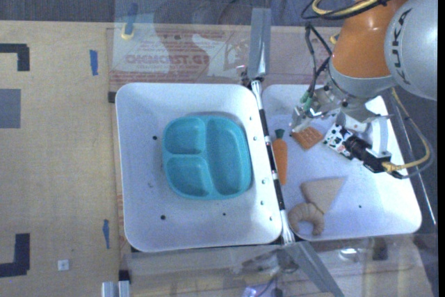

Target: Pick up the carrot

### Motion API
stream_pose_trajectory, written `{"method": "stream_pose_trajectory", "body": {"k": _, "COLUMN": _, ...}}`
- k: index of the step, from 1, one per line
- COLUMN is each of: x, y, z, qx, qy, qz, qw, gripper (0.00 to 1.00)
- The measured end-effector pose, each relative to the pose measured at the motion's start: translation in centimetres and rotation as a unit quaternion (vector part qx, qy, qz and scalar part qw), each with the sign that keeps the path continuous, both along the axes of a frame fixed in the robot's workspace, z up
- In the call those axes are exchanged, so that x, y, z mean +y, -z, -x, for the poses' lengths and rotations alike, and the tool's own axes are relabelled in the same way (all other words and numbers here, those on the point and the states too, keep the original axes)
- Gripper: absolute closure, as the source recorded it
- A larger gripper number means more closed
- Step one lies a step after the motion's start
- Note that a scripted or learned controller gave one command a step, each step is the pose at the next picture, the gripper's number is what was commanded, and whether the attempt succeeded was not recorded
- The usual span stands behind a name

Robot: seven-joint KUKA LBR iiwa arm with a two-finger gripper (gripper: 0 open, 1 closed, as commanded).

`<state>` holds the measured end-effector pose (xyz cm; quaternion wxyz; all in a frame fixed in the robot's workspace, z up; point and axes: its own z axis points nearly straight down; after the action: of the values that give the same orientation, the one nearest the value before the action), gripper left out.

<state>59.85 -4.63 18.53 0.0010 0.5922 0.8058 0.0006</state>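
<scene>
Croissant (306,217) at right bin's near edge; carrot (280,157) just left of jaws (306,123); jaw state unclear.

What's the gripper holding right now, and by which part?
Cannot be told: the gripper sits over an orange-brown piece, its hold hidden. The carrot lies apart, untouched, by the bin's left wall.

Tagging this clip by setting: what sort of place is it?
Probably a robotics lab pick-and-place bench: a grey arm over two white bins, a blue divided plate, and toy food such as a carrot.
</scene>
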Motion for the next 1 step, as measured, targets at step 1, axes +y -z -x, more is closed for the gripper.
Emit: {"method": "stream_pose_trajectory", "body": {"k": 1, "x": 2.32, "y": 0.10, "z": 7.39, "qx": 0.002, "qy": 0.080, "qz": -0.0007, "qw": 0.9968, "gripper": 1.00}}
